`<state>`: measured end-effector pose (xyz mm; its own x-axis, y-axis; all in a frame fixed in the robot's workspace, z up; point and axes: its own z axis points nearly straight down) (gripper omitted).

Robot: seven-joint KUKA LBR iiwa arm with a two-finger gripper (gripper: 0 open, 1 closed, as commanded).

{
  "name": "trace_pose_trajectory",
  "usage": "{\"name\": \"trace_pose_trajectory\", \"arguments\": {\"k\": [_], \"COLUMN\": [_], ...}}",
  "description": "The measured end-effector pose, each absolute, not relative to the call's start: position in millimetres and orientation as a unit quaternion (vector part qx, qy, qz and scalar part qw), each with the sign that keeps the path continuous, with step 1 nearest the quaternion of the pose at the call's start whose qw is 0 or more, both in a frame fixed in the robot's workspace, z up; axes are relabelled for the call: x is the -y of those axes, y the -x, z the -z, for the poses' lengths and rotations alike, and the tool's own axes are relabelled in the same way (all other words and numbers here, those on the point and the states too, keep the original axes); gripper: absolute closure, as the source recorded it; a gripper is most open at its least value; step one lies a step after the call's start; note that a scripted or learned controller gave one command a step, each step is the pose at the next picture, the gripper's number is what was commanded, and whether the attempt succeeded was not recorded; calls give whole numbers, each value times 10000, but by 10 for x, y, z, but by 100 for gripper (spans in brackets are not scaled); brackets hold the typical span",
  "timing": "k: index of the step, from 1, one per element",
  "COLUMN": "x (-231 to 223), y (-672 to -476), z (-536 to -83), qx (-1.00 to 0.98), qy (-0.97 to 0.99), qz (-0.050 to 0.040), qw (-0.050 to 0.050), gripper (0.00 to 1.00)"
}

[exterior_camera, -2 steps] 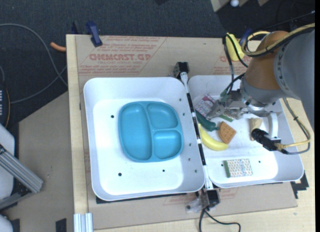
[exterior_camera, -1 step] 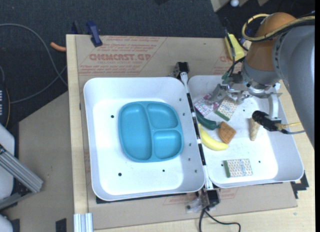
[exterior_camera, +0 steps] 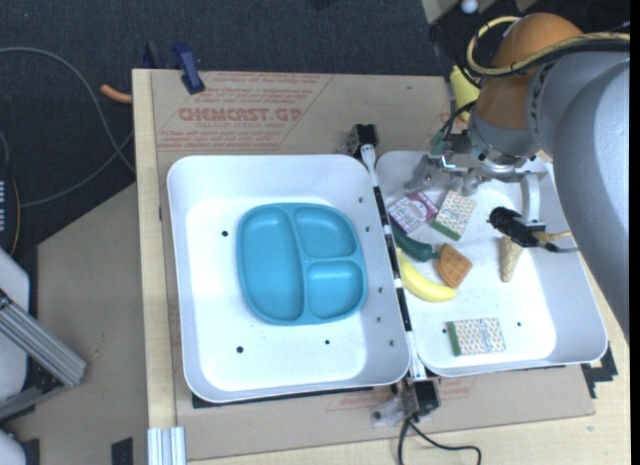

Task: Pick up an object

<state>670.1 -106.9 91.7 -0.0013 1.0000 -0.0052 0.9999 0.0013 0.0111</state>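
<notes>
Arm enters from the right; claw [exterior_camera: 447,175] is low over the far end of the right bin [exterior_camera: 560,338], its metal parts spread above a small packet [exterior_camera: 455,213] and a pink-printed wrapper [exterior_camera: 412,212]. Whether the fingers are wide or closed: cannot tell (wrist hides them). Nothing seen between them. Nearby in that bin: banana [exterior_camera: 425,285], waffle piece [exterior_camera: 453,265], cone [exterior_camera: 510,259], green card [exterior_camera: 476,335]. Left bin [exterior_camera: 200,353] holds a blue divided plate [exterior_camera: 300,261].
</notes>
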Motion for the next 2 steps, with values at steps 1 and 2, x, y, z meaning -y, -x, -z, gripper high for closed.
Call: {"name": "trace_pose_trajectory", "arguments": {"k": [1, 2], "x": [1051, 1754], "y": [-5900, -6670], "z": [-924, -1295], "qx": [-7070, -7071], "qy": [-7071, -7071], "qz": [-53, -1], "qw": [83, 15], "gripper": [0, 0]}}
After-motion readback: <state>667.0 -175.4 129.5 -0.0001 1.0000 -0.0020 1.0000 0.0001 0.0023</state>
